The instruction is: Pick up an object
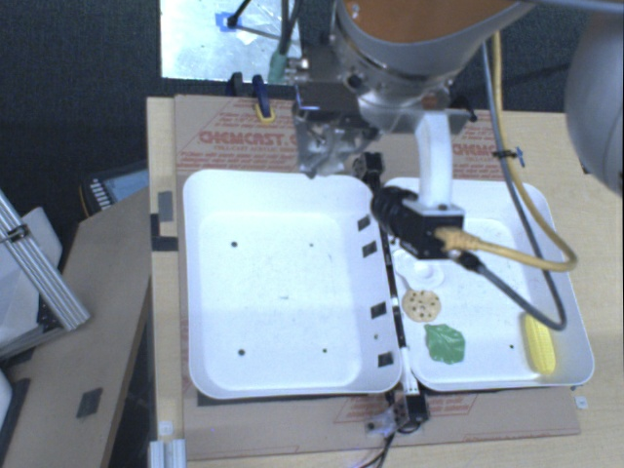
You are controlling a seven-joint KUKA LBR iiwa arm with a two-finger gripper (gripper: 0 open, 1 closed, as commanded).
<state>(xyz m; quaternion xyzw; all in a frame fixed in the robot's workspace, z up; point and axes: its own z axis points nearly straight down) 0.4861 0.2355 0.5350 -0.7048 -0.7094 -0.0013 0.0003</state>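
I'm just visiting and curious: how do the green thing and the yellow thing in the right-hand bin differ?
The green piece is flat, leaf-like and irregular; the yellow piece is long and rounded, like a corn cob. The green piece lies near the divider between the bins, beside a round cookie; the yellow piece lies along the bin's far right wall. Both rest loose in the right bin.

Two shallow white plastic bins side by side: left bin (pixel 210 261), right bin (pixel 577 361), rims touching at the middle. Small black clips (pixel 370 250) line the left bin's right wall along that join. Both bins sit on a brown cardboard sheet with red CHEMCAST print (pixel 234 135). Blue-and-yellow clamp (pixel 261 100) at the sheet's far edge, left of centre. Pale wooden bench top (pixel 112 261) underneath. Silver aluminium extrusion rail (pixel 39 271) slants at far left. Dark carpet floor (pixel 68 66) beyond the bench.
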